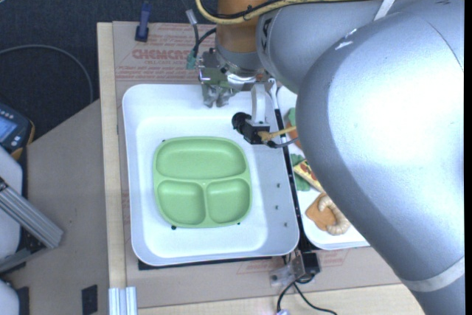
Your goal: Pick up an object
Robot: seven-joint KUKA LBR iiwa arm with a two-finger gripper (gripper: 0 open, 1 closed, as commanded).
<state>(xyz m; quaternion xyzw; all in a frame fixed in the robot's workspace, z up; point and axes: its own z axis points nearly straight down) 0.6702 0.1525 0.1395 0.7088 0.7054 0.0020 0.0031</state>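
While hanging with the gripper (215, 94) over the top edge of the left bin (136, 158), cannot tell how far open, or whether holding anything. Could close on bare plastic: lies well below, mid-bin, the one pick there, a tray (200, 181), flat and wide, probably hard to pinch. Might also clip the rim going down. Rests on a cardboard-topped bench (118, 85); dark floor and cables at upper left; toys (324, 212) in the right bin (332, 238), lower right, beside the arm.
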